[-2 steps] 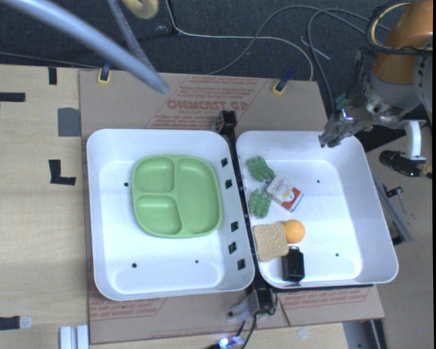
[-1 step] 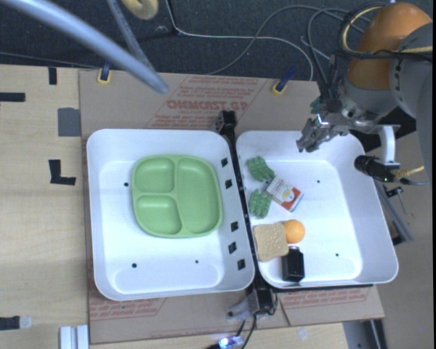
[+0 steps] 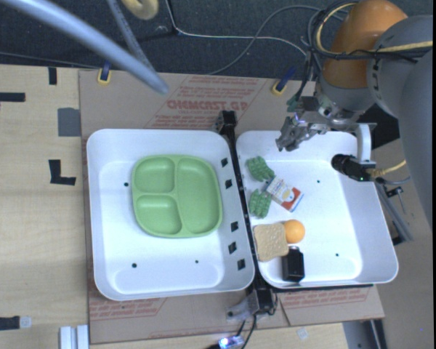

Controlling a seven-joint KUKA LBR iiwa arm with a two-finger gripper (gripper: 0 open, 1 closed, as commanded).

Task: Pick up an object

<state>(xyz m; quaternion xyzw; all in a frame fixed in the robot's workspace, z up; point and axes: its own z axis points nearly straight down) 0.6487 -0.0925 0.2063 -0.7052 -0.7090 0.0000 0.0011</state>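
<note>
The right bin (image 3: 341, 224) holds several small objects along its left side. Two green leafy pieces (image 3: 259, 168) (image 3: 261, 203) lie by the left wall, with a small white and red carton (image 3: 284, 193) between them. An orange ball (image 3: 294, 230) touches a tan bread slice (image 3: 269, 241), and a black block (image 3: 293, 265) lies just in front of them. My gripper (image 3: 293, 135) hangs over the bin's far edge, above and to the right of the upper green piece, apart from every object. Nothing is seen in its grasp.
The left bin (image 3: 109, 217) holds a green divided plate (image 3: 178, 195). A black divider strip (image 3: 234, 195) runs between the bins. Cables lie beyond the bins at the back. A black fitting (image 3: 352, 167) on the arm overhangs the right bin's far right part.
</note>
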